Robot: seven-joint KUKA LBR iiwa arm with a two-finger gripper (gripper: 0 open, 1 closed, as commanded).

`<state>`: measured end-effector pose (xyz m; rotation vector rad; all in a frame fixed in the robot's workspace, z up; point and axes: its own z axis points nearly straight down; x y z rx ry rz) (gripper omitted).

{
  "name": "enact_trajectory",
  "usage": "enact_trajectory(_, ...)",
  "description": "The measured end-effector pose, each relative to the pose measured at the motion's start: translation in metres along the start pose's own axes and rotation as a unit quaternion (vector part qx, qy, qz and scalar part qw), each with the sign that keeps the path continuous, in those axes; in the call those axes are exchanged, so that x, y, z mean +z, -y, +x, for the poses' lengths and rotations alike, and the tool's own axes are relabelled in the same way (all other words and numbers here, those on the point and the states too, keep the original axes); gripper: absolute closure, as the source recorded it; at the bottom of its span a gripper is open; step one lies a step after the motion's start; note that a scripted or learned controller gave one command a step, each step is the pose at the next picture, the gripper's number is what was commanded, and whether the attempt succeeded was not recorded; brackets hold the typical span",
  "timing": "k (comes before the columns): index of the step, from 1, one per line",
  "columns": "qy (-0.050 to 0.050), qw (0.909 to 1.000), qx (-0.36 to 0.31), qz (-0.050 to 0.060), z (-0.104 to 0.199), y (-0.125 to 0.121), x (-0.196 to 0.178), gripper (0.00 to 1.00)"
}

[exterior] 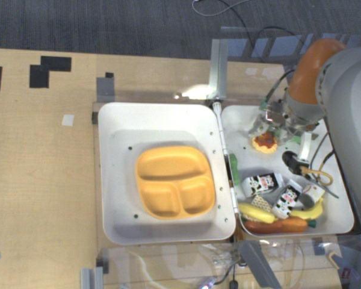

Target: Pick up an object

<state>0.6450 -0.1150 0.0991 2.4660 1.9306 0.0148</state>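
Camera view: arm (325,71) bent down, end effector (275,125) over pizza toy (265,142).

You see the divided tray (173,181) alone in the left bin (117,221), while the right bin (237,122) (beside it) holds small objects crowded at its near edge.

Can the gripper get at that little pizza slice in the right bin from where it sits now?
Probably yes: the gripper hangs just above the pizza slice, which lies on bare bin floor, apart from the pile near the front.
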Motion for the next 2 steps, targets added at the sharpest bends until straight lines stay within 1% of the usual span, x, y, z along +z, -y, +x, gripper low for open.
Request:
enact_trajectory(1, 0.001, 0.9999, -0.016, 0.006, 0.035, -0.01, 0.012, 1.0)
enact_trajectory(2, 0.0, 0.9992, 0.04, 0.005, 0.104, 0.014, -0.087, 1.0)
